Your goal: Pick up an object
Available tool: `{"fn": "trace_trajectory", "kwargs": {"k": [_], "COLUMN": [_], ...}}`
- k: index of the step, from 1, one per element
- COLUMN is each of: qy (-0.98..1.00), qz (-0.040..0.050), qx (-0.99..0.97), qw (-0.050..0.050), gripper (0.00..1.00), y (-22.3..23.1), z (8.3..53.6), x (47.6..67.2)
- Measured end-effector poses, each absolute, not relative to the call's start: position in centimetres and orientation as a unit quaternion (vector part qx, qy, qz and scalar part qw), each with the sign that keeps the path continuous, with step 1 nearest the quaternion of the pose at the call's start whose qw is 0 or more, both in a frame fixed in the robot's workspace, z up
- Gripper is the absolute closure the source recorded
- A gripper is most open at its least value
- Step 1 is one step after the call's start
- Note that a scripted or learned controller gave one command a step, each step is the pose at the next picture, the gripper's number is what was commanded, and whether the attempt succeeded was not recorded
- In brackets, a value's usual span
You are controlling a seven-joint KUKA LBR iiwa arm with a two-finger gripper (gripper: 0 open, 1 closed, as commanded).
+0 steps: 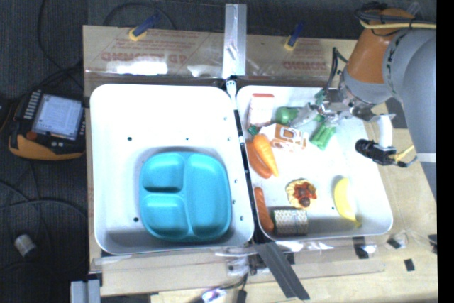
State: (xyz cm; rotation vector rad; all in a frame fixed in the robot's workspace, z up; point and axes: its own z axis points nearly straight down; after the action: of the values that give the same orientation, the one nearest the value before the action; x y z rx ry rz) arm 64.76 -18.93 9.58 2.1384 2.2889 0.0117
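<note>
Hovering in the right bin (369,174), the gripper (320,112), whose grip I cannot tell, sits just above the green object (321,135).

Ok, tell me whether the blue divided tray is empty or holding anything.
Empty. The blue divided tray lies flat in the left bin, and all three compartments show bare blue plastic.

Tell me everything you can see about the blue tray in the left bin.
The blue tray is a light turquoise piece that looks like smooth plastic, with rounded corners. Raised ridges divide it into three compartments: two on its left side, one above the other, and one longer compartment on its right. It lies flat and slightly turned on the floor of the left bin, toward the bin's near right corner. Its right edge comes close to the bin's wall. Nothing rests in it.
</note>
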Motion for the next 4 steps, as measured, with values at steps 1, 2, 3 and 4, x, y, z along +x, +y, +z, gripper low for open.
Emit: {"fn": "trace_trajectory", "kwargs": {"k": [1, 2, 3, 4], "qy": [0.752, 0.751, 0.751, 0.727], "qz": [0.0104, 0.0035, 0.0047, -0.0006], "qx": [0.659, 0.660, 0.660, 0.687], "qw": [-0.003, 0.003, 0.005, 0.000], "gripper": [0.00, 1.00, 0.00, 0.00], "y": [-20.1, -21.1, -21.1, -17.5], "z": [9.5, 10.5, 10.6, 16.0], "x": [64.8, 64.6, 64.7, 66.9]}}
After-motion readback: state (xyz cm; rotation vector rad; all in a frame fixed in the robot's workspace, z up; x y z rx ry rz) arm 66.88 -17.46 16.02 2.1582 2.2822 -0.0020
